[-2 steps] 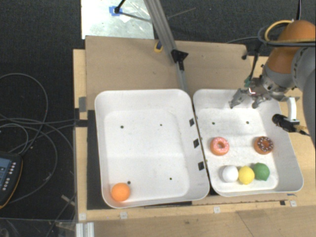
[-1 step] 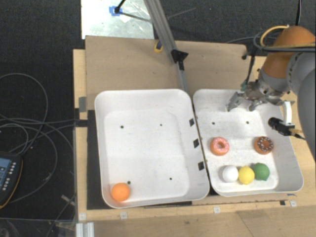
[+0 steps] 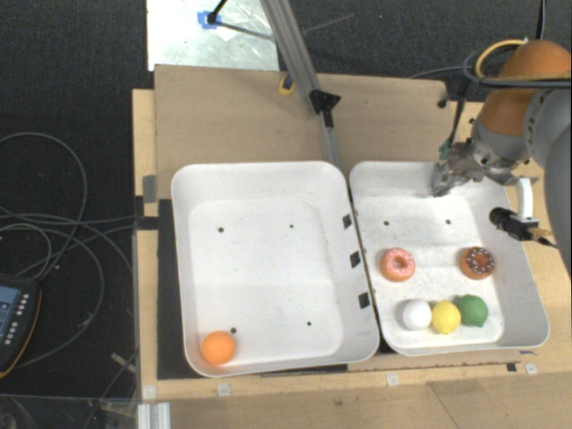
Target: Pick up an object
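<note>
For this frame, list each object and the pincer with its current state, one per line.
orange ball: resting in left bin, near front corner
pink donut: lying flat in right bin
brown donut: lying flat in right bin
white ball, yellow ball, green ball: resting in a row
pincer: above right bin's far edge, holding nothing visible

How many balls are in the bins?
4. An orange ball sits in the left bin's near-left corner. A white ball, yellow ball and green ball line up along the right bin's near edge. None look hidden.
</note>
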Robot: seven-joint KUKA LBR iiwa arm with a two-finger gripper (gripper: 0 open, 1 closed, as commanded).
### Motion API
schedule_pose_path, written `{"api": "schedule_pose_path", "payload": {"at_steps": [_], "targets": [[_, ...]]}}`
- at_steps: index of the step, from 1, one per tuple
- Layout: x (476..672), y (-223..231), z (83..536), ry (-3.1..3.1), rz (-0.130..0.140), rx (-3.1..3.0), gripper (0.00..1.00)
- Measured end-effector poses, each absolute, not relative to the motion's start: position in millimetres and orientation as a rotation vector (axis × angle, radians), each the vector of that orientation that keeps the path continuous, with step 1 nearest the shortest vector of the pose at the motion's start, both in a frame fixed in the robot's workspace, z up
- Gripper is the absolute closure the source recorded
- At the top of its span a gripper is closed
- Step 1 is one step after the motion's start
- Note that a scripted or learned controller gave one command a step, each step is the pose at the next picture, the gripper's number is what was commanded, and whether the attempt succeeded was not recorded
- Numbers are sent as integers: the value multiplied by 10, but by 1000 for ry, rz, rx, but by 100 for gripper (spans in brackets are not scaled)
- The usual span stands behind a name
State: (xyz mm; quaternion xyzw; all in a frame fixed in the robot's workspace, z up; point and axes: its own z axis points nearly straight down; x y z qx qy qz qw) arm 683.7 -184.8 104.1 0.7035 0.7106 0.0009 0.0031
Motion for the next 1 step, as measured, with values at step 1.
{"api": "schedule_pose_path", "payload": {"at_steps": [1], "targets": [[6898,-1758,1635,2225,8,2208,100]]}}
